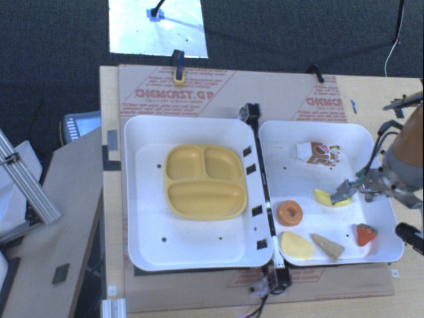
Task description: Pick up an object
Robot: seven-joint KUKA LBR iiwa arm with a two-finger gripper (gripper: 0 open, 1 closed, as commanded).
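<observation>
Now | hand (346,192) at banana (329,198), right bin (381,247) | finger spread unclear

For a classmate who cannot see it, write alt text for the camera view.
The end effector reaches in from the right over a yellow banana piece in the right bin, among a donut, strawberry and packet. The left bin holds a yellow divided plate.

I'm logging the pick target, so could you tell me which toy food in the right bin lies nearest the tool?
The small yellow banana-shaped piece; the tool sits right at it, while the orange ring and red strawberry lie farther off.
</observation>
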